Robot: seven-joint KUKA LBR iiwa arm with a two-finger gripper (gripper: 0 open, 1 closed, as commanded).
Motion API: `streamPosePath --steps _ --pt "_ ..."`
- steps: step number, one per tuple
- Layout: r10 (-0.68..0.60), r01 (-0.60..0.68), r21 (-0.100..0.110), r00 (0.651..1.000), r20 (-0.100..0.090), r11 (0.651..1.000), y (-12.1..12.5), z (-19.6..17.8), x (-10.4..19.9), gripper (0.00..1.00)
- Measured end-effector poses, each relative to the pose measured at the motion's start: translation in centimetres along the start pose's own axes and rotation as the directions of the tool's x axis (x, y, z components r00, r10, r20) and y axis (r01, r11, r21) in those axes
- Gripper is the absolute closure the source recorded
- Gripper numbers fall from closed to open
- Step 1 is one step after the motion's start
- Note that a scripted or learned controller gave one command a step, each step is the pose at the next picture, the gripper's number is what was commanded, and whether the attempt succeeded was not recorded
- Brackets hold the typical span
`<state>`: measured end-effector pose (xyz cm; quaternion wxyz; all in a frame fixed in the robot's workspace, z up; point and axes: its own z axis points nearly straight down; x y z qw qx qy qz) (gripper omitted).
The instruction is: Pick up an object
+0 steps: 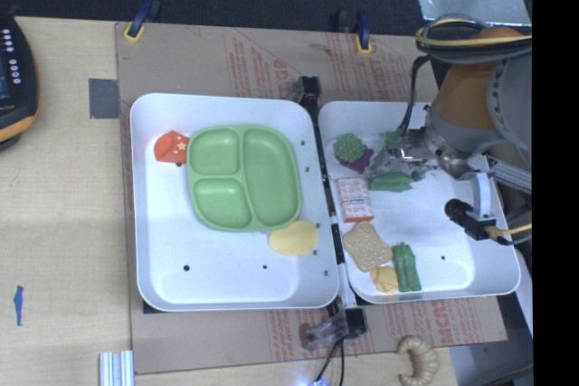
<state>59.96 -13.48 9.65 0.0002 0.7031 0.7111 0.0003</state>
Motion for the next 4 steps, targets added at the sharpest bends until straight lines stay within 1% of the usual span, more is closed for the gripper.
streamPosePath --steps 1,2,3,4 --pt "0.001 -0.001 -0.003 1.0 -0.002 1.0 -2.0 -10.1 7.4 1.0" --pt "0.007 -0.007 0.004 1.0 0.0 1.0 -2.1 -9.5 7.0 0.0" --pt "0.011 -0.011 0.012 1.0 0.0 1.0 -6.2 -4.4 2.5 0.0" --pt "0.013 -0.013 0.012 1.0 0.0 1.0 -11.2 0.8 -2.9 0.0"
